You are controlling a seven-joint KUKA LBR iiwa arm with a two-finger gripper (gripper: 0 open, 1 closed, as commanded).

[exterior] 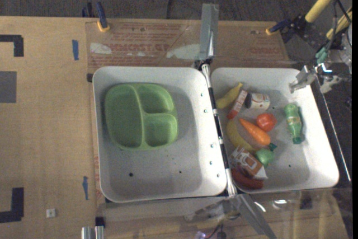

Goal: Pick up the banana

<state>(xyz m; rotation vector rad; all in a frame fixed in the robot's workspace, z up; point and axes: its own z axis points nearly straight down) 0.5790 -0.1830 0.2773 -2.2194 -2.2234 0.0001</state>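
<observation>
Nearest us, at the lower edge of the right bin, a red sausage and a snack packet lie crowded against the wall beside the left bin. Just above them we find the banana, partly under the carrot, so a clean grasp looks awkward. A second yellow piece sits higher up. The gripper hangs over the bin's upper right corner, well apart from the banana; we cannot tell how it stands. The green plate rests in the left bin.
</observation>
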